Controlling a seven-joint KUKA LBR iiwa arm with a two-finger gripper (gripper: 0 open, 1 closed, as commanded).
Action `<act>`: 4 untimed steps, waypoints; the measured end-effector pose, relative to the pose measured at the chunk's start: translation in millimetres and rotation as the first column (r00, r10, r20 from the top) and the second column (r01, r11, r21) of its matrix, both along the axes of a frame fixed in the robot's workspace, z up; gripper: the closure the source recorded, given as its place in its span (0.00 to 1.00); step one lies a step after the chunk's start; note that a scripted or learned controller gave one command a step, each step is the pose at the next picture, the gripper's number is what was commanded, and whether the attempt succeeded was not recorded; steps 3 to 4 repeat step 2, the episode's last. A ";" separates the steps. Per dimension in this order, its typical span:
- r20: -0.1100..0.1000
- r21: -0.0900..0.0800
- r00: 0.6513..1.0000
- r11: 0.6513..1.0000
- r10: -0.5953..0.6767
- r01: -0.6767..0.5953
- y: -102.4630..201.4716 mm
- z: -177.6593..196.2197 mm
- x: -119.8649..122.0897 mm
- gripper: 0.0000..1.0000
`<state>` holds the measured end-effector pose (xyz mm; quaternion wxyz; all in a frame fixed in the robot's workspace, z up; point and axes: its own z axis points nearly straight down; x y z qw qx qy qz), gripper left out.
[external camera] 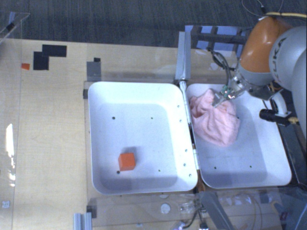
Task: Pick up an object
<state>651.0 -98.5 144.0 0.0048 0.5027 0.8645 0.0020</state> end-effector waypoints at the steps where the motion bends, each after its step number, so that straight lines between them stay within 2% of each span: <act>1: 0.002 -0.002 0.999 0.999 0.034 -0.034 -58.7 37.5 20.1 1.00; 2: -0.001 0.000 1.000 1.000 0.013 -0.013 -6.7 45.8 19.8 1.00; 4: -0.001 0.000 1.000 1.000 0.013 -0.013 -6.7 45.8 19.8 1.00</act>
